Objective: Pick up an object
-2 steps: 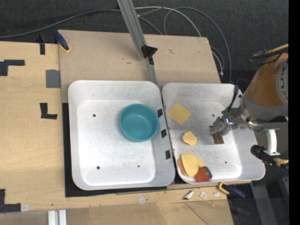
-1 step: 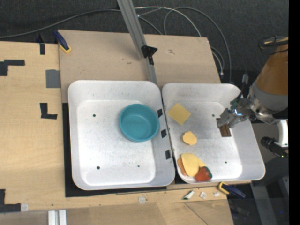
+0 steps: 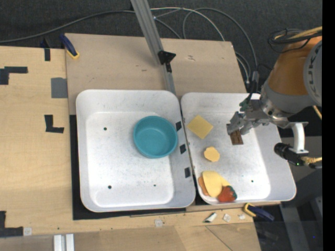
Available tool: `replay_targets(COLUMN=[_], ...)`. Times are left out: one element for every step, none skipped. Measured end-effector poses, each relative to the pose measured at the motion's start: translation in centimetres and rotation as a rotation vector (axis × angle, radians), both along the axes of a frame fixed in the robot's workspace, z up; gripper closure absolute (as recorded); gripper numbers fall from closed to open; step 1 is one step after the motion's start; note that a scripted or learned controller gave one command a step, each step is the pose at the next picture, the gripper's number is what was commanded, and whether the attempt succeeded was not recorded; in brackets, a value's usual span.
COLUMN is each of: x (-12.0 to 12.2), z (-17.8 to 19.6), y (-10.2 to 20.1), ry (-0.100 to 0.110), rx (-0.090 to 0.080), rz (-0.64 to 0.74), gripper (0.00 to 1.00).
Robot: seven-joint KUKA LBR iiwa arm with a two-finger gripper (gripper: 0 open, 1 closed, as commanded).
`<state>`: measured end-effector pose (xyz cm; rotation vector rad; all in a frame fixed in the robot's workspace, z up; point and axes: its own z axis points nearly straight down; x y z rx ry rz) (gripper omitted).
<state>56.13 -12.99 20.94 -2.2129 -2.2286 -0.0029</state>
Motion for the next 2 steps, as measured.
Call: replay_targets(x=[1.4,3.6], z=[0.0,1.2], y=[6.3,11.1], ry=[0.002,0.000], rx=[0.001,0.000], rz=[0.001,0.000], gripper=[1.00,1.00])
